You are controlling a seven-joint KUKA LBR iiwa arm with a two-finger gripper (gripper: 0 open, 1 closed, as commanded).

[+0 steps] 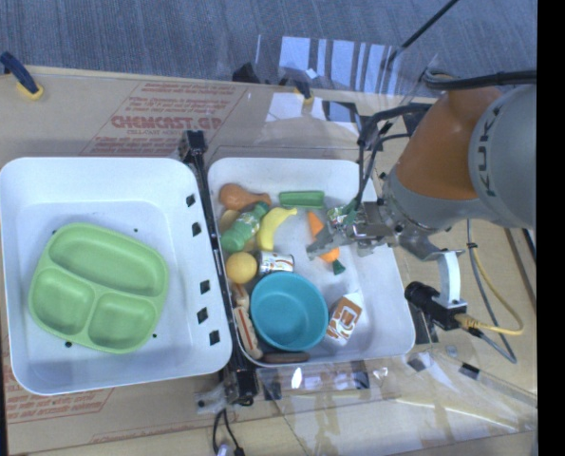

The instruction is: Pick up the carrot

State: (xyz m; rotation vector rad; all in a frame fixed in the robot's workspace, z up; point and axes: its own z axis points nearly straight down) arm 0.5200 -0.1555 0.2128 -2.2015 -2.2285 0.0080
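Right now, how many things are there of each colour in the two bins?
Green: 3, the divided plate, bottle and cucumber
Yellow: 2, banana, lemon
Orange: 1, carrot
Blue: 1, bowl
Total: 7

One fixed camera above the bench point(64, 103) looks down slantwise on both bins point(16, 255)

The left bin point(16, 255) contains a green divided plate point(97, 285) with three compartments. The right bin point(382, 283) contains a blue bowl point(289, 310) near its front wall. A yellow lemon point(241, 267) lies just left of the bowl. A banana point(274, 224) and a green bottle point(241, 230) lie behind it. A green cucumber point(302, 199) lies near the rear wall. A small carton point(343, 317) lies right of the bowl.
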